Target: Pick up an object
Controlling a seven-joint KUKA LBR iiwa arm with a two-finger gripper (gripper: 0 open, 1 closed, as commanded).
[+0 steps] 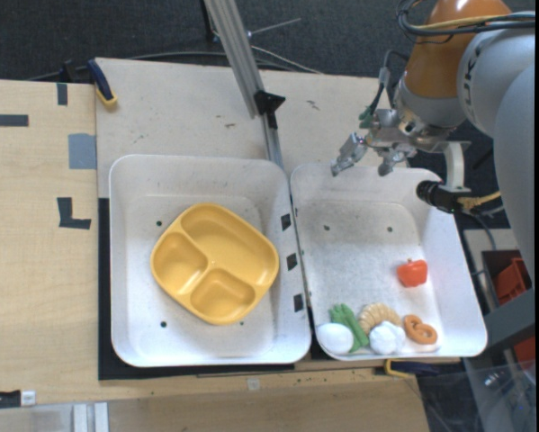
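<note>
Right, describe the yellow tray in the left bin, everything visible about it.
The yellow tray looks like smooth moulded plastic, a rounded square turned diamond-wise. It has three compartments: one large along its upper right, two smaller ones at the left and bottom, all holding nothing. It lies flat and upright on the floor of the left bin, roughly central, clear of the walls. Nothing else touches it.

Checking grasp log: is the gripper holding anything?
No, the gripper hangs open above the right bin's far rim, nothing between its fingers.
</note>
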